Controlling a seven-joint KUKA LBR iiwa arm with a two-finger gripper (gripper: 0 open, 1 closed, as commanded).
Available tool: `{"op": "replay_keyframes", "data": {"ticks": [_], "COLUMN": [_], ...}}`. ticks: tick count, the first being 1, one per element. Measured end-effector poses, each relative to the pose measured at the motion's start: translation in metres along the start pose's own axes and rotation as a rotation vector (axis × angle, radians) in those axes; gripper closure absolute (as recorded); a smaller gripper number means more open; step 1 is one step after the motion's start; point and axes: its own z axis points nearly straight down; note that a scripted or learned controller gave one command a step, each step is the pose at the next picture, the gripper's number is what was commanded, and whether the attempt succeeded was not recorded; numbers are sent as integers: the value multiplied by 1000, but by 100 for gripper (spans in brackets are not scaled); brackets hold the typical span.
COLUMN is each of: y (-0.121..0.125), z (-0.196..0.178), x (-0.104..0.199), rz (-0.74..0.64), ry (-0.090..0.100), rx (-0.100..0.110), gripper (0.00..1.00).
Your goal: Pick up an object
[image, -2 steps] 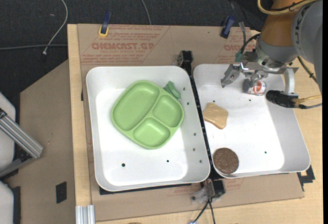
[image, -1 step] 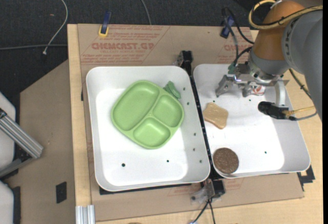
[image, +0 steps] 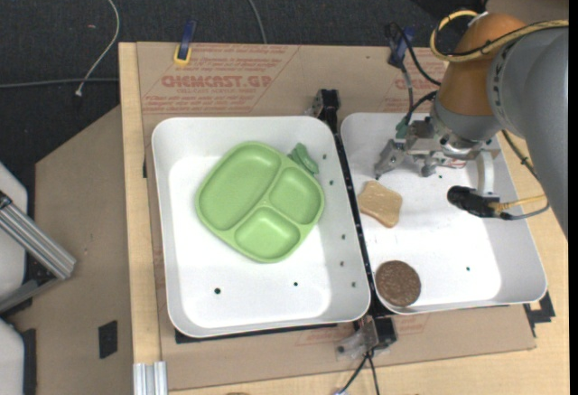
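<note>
In the right bin (image: 506, 280) a tan bread-like slice (image: 380, 203) lies near the left wall. A round brown cookie (image: 397, 283) rests at the front left corner. My gripper (image: 408, 164) hangs over the bin's far left part, just behind and slightly right of the tan slice. It is open, its fingers (image: 386, 159) spread with nothing between them. The left bin (image: 181, 285) holds a light green divided plate (image: 260, 201), with a small dark green piece (image: 305, 158) at the plate's far right edge.
The grey arm with its orange band (image: 470, 81) comes in from the upper right over the right bin's back edge. A black clamp (image: 326, 102) sits at the far end of the divider between the bins. Brown cardboard (image: 226, 68) surrounds both bins.
</note>
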Motion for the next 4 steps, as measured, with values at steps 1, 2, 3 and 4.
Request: {"op": "replay_keyframes", "data": {"ticks": [1, 2, 3, 4], "y": [2, 5, 7, 3], "z": [-13, -73, -119, -183], "x": [0, -9, -3, -1], "rz": [0, 0, -1, -1], "ry": [0, -3, -2, -3], "rx": [-5, -12, -12, -13], "gripper": [100, 100, 100, 100]}}
